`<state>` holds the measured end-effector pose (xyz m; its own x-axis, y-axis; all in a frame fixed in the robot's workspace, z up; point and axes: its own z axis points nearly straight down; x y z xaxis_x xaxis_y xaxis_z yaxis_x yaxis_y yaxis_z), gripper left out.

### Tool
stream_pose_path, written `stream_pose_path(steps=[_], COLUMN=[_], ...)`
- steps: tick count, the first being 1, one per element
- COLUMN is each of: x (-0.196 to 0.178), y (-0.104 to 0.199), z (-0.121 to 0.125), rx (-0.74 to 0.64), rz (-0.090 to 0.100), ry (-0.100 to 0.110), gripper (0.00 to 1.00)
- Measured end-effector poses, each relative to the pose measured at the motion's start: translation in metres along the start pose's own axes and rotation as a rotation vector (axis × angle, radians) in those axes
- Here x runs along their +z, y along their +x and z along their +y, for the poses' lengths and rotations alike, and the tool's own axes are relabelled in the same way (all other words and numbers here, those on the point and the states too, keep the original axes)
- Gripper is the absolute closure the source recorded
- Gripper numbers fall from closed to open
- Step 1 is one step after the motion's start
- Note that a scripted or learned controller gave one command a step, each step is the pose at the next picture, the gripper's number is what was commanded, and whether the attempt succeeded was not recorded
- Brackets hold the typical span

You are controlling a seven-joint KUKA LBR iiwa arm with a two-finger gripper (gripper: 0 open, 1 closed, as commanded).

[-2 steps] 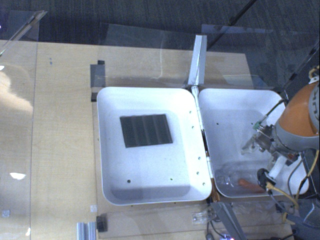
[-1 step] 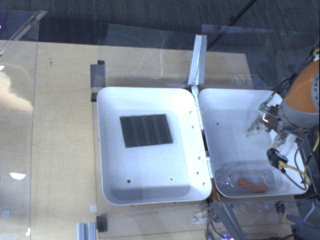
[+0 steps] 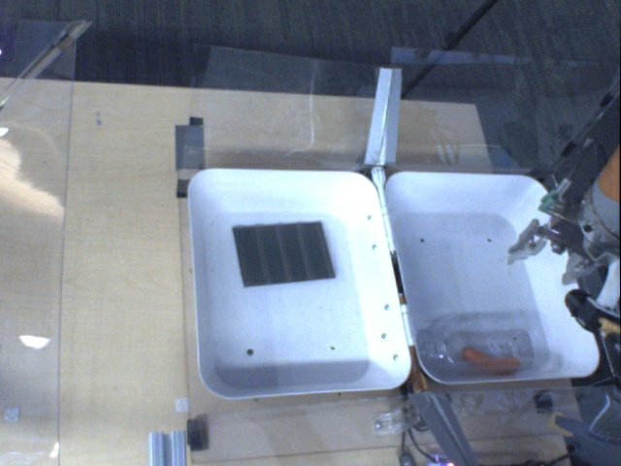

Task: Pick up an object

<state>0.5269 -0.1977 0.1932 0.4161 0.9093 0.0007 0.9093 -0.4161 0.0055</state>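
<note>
End effector (image 3: 532,243) over right bin (image 3: 456,202) right side, grip state unclear; clear bottle (image 3: 480,349) at near edge

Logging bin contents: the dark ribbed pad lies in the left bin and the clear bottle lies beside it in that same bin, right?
Not quite. The camera view shows the pad in the left bin, but the bottle lies in the right bin.

arm: enters from right edge | hand (image 3: 532,242): low at right side, pointing left
</note>
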Motion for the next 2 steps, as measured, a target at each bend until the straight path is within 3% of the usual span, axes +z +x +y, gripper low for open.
stream_pose_path(steps=[1, 2], x=[-0.089, 0.064], y=[-0.008, 0.076], z=[-0.028, 0.014], rx=[0.227, 0.426], rz=[0.000, -0.002], ry=[-0.003, 0.007], gripper=[0.00, 0.00])
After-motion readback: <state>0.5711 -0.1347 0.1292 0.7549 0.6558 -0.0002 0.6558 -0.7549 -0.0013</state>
